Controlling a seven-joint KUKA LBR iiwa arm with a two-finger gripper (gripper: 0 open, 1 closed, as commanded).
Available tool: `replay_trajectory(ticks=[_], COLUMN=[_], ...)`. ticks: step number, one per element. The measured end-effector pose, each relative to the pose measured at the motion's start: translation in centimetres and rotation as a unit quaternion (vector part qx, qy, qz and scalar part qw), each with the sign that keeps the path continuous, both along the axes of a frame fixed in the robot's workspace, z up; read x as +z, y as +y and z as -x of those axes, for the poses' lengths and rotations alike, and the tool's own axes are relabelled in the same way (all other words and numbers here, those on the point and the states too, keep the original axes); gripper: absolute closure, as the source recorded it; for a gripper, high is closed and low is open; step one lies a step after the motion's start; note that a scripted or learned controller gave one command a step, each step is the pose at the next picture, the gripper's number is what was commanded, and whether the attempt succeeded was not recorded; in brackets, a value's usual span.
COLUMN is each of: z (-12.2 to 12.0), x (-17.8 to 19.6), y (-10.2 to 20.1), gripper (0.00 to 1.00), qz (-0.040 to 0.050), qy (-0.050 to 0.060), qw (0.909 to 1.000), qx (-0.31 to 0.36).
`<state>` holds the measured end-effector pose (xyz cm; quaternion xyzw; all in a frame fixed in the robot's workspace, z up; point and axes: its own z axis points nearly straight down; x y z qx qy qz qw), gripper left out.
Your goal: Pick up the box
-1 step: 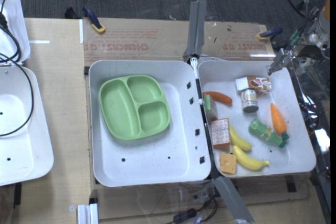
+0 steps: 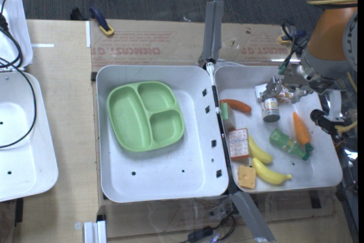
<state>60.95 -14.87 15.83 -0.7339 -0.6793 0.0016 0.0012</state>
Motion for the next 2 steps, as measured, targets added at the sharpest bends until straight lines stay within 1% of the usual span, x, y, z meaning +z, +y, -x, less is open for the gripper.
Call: replay_trajectory(ticks=[1,2], z=[6.6,-2.4], x=[-6.8,-6.7], y=[2.4,1.9], gripper=[0.0,0.0], qz=[-0.0001,0.0007], qy=[0.0,-0.001], qw=[0.9975,0.9972], qx=[-0.07,-0.074])
